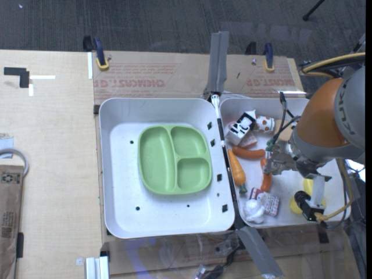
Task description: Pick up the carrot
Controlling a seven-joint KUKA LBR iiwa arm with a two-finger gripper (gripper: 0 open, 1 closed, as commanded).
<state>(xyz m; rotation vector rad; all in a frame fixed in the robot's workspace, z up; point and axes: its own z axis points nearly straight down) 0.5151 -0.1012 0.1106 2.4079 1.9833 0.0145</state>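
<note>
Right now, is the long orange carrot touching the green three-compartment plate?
Apart. The camera view shows the carrot in the right bin, with both bins' walls between it and the green plate in the left bin.

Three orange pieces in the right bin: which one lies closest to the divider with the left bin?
The carrot with the green tip, lying along the divider. The other two lie farther right, nearer the tool.

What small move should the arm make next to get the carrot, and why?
Probably shift the gripper left and lower it over the carrot. The carrot lies by the right bin's left wall, apart from the gripper, which sits above another orange item.
</note>
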